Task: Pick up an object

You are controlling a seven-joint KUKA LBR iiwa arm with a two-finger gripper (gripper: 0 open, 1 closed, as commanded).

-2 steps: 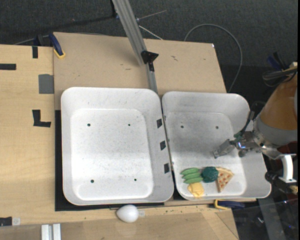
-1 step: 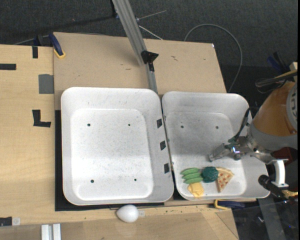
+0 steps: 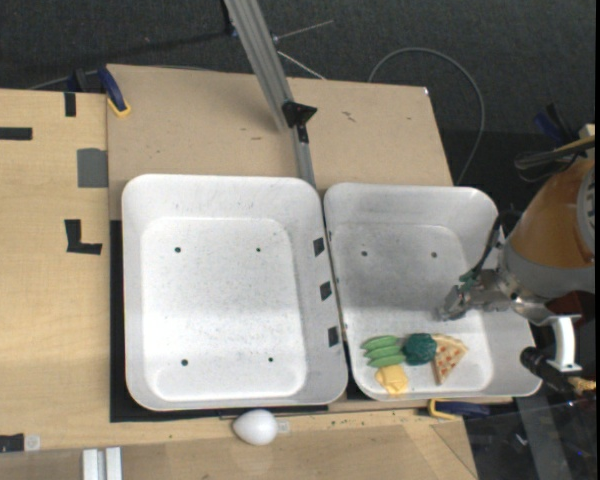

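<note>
Gripper point(image 3: 458, 300) low over the right bin point(image 3: 380, 218), near its right wall, on a grey arm point(image 3: 550, 238) with an orange band reaching in from the right; nothing visibly between its tips, spread too small and dark to tell. Just below and left of the gripper, along the bin's near edge, a cluster of small toy foods lying close together: green bean-like piece point(image 3: 382, 348) at left, yellow piece point(image 3: 392, 379) beneath it, dark green broccoli-like lump point(image 3: 418, 347) in the middle, orange pizza slice point(image 3: 447, 356) at right, all apart from the gripper. Left bin point(image 3: 220, 193) side by side with the right one, their rims meeting at three small black clips. On the surface point(image 3: 180, 118) in front of the left bin, a white egg-shaped object point(image 3: 255, 427) outside the rim. Behind the bins, a slanted grey metal rail point(image 3: 265, 53) ending at a black bracket. Black tape marks on the light board at far left. No readable writing, brand or label anywhere.
</note>
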